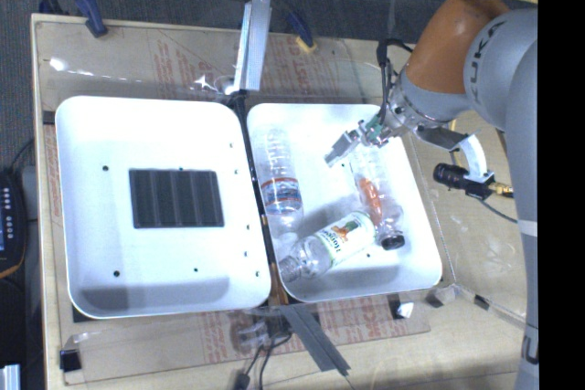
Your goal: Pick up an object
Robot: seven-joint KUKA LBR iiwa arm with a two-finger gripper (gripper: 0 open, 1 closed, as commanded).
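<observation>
Looming at the right, the grey arm [512, 105] with its orange band reaches over the right bin [416, 265]. Its gripper [358, 142] hangs above the bin's upper part, fingers spread, nothing between them. Below lie three clear plastic bottles: one blue-labelled [279, 183], one green-labelled [331, 244], one orange-tinted [377, 196] just beneath the gripper. Left bin [91, 151] has a dark slatted panel [176, 197].

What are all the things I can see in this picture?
Bins: 2, white, side by side on the bench.
Dark panel: 1, black, in the left bin.
Bottles: 3, clear plastic, in the right bin; one has a blue label, one a green and white label, one an orange label.
Clamps: blue, along the bench's far edge.
Arm: 1, grey with orange band, from the right.
Tool: 1, above the right bin.
</observation>
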